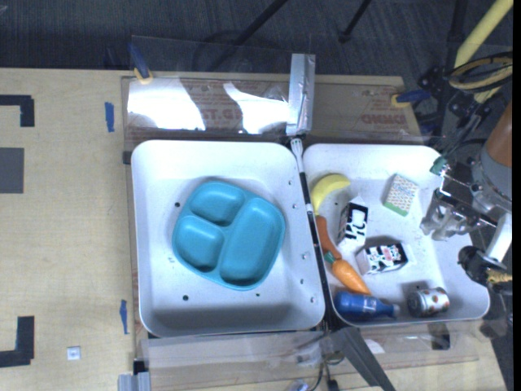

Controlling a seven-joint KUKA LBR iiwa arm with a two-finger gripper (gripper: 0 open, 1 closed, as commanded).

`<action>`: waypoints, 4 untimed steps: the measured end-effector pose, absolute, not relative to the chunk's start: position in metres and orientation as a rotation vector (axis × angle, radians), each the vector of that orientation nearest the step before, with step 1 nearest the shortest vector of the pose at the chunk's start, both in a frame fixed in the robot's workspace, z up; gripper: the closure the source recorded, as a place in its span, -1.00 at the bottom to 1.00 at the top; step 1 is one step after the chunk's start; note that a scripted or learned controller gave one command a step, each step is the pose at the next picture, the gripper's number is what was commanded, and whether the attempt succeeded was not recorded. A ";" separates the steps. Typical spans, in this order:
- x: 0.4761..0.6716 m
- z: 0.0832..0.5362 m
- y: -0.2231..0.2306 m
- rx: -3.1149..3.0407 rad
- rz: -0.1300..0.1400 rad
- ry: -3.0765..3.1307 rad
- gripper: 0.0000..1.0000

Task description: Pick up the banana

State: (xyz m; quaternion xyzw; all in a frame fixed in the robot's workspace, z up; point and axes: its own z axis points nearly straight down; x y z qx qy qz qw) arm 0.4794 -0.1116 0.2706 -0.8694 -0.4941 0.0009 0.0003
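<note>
The curved yellow banana point(329, 191) lies in the right-hand shallow white bin point(366, 155), at about ten o'clock of that bin, hard against the divider and just above the orange carrot point(340, 261). The metal two-finger gripper point(445, 219) hangs over the bin's three o'clock edge (whether it is open or closed I cannot tell), well apart from the fruit. This reads as the approach step: the next move calls for travel toward nine o'clock, past the small green-speckled box point(401, 193), then a descent over the banana.
</note>
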 end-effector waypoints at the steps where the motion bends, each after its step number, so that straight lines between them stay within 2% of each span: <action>1: 0.481 0.309 -0.162 -2.724 0.002 -1.565 1.00; 2: 0.481 0.309 -0.162 -2.724 0.002 -1.565 -1.00; 3: 0.480 0.290 -0.114 -2.671 0.004 -1.648 -1.00; 4: 0.479 0.181 -0.105 -2.373 0.002 -2.053 -1.00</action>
